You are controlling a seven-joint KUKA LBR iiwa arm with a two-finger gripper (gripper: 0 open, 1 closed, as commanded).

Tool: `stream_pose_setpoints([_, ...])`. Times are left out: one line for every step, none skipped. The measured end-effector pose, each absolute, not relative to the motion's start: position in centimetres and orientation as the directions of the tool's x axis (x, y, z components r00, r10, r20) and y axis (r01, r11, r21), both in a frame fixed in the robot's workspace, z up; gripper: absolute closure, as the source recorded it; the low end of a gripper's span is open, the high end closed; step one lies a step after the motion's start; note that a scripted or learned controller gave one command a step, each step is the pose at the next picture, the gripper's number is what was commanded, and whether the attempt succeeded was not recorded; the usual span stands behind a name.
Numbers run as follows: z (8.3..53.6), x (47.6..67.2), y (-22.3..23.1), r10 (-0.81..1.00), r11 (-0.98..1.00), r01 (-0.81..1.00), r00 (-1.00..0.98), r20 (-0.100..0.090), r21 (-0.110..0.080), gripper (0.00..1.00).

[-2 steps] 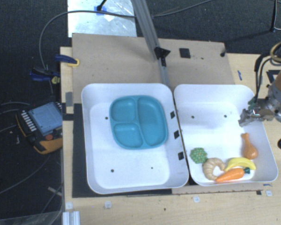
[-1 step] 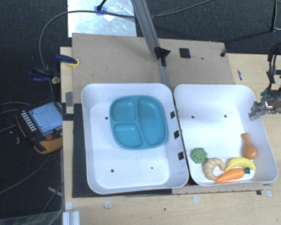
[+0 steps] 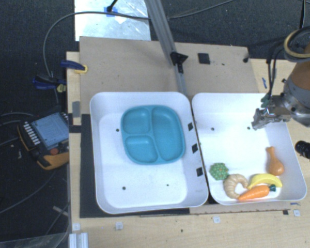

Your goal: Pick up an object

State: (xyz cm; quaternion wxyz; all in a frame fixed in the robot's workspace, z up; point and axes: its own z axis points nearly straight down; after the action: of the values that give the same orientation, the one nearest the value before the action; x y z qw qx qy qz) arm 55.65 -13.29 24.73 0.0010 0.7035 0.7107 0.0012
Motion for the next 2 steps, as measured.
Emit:
stream_pose_setpoints([24.0, 55.6, -7.7, 1.000, 0.008, 1.000, -0.008, 0.000, 0.002, 1.00])
stream_pose_setpoints([23.1, 56.8, -1.6, 1.000, 0.010, 1.000, -0.010, 0.001, 0.002, 1.00])
